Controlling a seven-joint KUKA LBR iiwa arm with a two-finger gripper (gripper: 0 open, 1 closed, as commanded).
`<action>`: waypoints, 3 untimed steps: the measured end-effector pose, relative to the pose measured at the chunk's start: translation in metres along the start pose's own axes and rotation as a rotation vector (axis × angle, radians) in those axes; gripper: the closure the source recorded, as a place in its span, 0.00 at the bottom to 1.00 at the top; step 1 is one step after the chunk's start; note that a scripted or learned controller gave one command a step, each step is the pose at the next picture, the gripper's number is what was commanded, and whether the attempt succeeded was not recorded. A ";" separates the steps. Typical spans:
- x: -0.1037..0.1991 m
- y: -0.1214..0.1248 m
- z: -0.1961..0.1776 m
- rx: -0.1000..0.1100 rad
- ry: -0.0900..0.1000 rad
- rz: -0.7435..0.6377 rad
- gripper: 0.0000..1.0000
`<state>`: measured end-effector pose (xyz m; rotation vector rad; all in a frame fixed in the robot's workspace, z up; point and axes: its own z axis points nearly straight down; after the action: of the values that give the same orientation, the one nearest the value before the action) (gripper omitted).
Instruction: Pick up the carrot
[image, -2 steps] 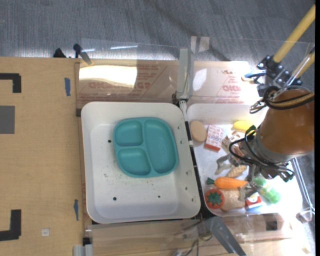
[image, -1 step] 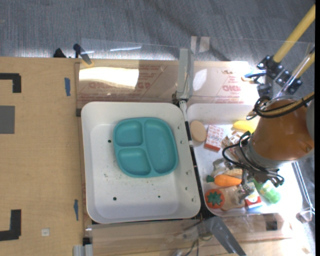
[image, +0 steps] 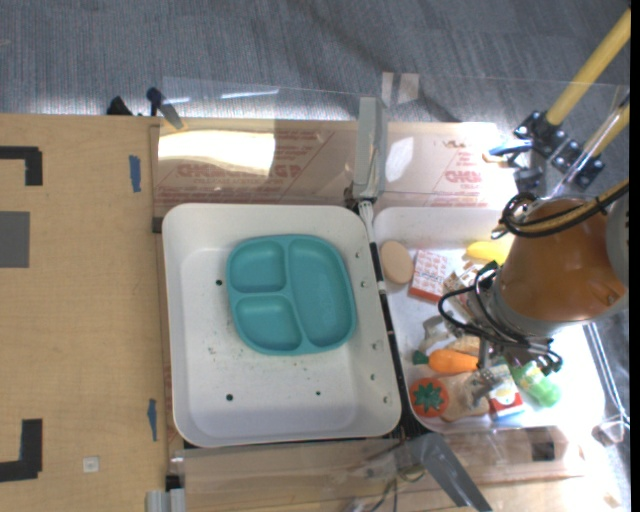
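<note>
A toy carrot (image: 453, 360) lies in the right bin (image: 440, 222) among crowded play food, just beside the gripper (image: 487, 375); how far that gripper is open cannot be told; the carrot looks light, rigid and smooth, likely slippery, best pinched across its thicker middle; red print on the clear panels behind is too faint to read.

The right bin (image: 455, 225) is crowded: the carrot (image: 452, 361) lies hemmed by a tomato-like toy (image: 430, 397), a red-and-white packet (image: 430, 273) and what may be green produce (image: 540, 385). The left bin (image: 190, 300) offers open floor around its teal plate (image: 292, 294).
</note>
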<state>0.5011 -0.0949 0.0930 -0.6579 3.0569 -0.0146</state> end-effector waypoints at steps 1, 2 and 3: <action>-0.009 -0.005 0.002 -0.010 0.001 -0.279 0.00; 0.012 -0.010 0.001 -0.005 -0.005 -0.556 0.00; 0.016 -0.002 0.000 0.004 -0.007 -0.485 0.00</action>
<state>0.4876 -0.1029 0.0932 -1.3709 2.8045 -0.0240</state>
